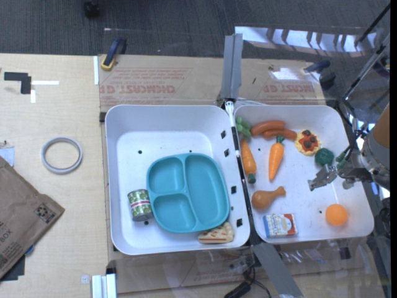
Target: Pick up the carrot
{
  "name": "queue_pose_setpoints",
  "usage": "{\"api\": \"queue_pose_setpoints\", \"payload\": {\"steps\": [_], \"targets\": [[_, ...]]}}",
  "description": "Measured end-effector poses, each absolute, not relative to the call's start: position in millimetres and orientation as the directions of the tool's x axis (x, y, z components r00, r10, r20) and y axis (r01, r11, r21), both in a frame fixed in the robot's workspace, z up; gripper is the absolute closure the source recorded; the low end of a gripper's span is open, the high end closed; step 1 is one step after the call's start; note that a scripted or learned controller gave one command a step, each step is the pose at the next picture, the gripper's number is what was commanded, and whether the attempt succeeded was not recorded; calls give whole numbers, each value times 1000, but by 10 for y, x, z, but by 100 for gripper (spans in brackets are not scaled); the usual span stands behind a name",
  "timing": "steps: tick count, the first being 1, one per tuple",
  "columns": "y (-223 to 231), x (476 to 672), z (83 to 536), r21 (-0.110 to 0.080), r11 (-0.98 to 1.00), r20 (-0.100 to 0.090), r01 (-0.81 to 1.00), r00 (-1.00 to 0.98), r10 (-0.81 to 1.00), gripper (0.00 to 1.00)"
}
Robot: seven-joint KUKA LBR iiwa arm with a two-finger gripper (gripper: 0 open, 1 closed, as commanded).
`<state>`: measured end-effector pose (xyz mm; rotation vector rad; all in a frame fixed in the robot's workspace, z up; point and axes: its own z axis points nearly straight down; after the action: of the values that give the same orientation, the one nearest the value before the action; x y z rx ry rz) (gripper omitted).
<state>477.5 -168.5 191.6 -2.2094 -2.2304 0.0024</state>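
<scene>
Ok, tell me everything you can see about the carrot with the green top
The carrot is a glossy orange toy, plastic by its look, with a small green leafy top. It lies flat in the right bin, top toward the far wall beside a sausage, tip pointing near. The gripper is off to its right, not touching.

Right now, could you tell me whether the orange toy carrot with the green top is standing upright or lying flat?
Lying flat: the orange toy carrot rests lengthwise on the right white bin's floor, green top pointing away from the camera.
</scene>
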Motion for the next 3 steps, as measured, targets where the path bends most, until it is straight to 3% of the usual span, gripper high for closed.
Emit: {"api": "queue_pose_setpoints", "payload": {"steps": [1,2,3], "targets": [[-1102,5462,1492,-1,336,0,942,-336,942,0],[-1200,5932,918,1,393,-2,919,-393,919,0],[-1398,5901,923,1,186,-2,982,-186,982,0]]}}
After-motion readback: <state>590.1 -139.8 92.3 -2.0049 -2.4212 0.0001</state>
